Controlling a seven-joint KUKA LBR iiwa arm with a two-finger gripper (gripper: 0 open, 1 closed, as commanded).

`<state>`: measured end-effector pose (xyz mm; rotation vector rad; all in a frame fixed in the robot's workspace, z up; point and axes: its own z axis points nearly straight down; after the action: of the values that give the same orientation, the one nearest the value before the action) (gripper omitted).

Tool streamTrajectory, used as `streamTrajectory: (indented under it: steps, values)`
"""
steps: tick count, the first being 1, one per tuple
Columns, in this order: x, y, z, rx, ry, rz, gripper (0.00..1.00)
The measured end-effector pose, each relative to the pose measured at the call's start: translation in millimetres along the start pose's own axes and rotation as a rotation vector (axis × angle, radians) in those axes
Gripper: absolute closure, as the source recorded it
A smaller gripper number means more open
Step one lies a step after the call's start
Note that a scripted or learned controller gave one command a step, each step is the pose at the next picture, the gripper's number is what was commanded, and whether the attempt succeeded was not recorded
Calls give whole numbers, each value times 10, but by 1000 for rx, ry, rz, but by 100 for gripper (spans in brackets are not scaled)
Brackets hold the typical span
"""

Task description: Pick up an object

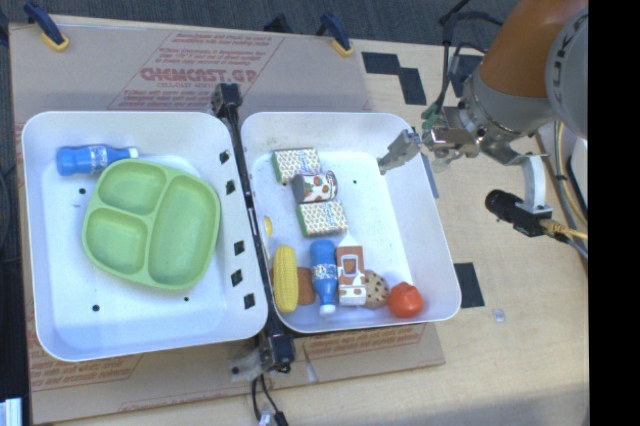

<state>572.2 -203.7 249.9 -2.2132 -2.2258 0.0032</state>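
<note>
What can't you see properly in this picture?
- Gripper: too small and blurry in the camera view to tell whether it is open or shut.
- Cookie: partly covered by the small carton in front.
- Box labels: print too small to read.
- Blue bottle: label blurred.
- Arm: cut off by the right edge.

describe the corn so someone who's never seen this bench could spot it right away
Look in the right-hand white bin, along its near edge where a row of small items sits. The corn is the leftmost of that row, lying lengthwise beside the blue bottle. It is the only yellow, ridged cob-shaped piece there.
</note>
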Motion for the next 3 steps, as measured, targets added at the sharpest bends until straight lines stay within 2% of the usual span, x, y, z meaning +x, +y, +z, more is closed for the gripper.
streamTrajectory:
  steps: [3]
  values:
    - [0,0,0,0,0,0,0]
